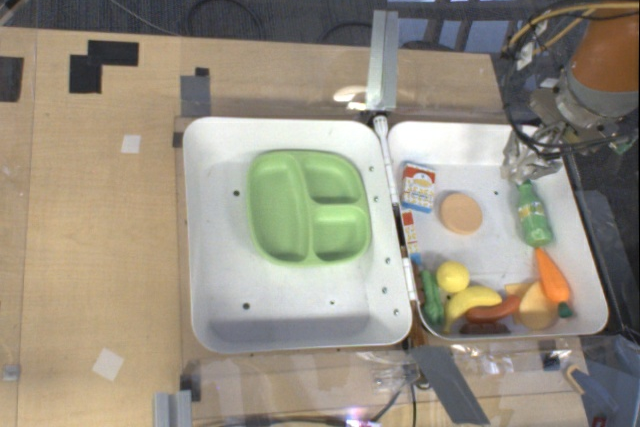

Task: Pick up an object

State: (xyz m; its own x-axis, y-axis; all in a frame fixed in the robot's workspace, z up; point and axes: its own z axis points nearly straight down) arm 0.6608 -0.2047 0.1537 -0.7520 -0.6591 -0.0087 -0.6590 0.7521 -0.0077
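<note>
My gripper (524, 165) hangs over the far right part of the right bin (470, 143), just above the top end of a green bottle (535, 218) that lies along the bin's right side. Left of the bottle lie a tan round disc (461, 213) and a small red and white carton (418, 188). An orange carrot (552, 277), a yellow lemon (453, 276), a banana (472, 299) and a green vegetable (430, 291) crowd the bin's near end. Nothing visibly hangs from the gripper.
A green divided plate (305, 207) lies in the left bin (215, 305). A metal divider (392, 205) runs between the two bins. Cables and the arm's orange band (605, 55) sit at the far right. Bare wooden bench stretches to the left.
</note>
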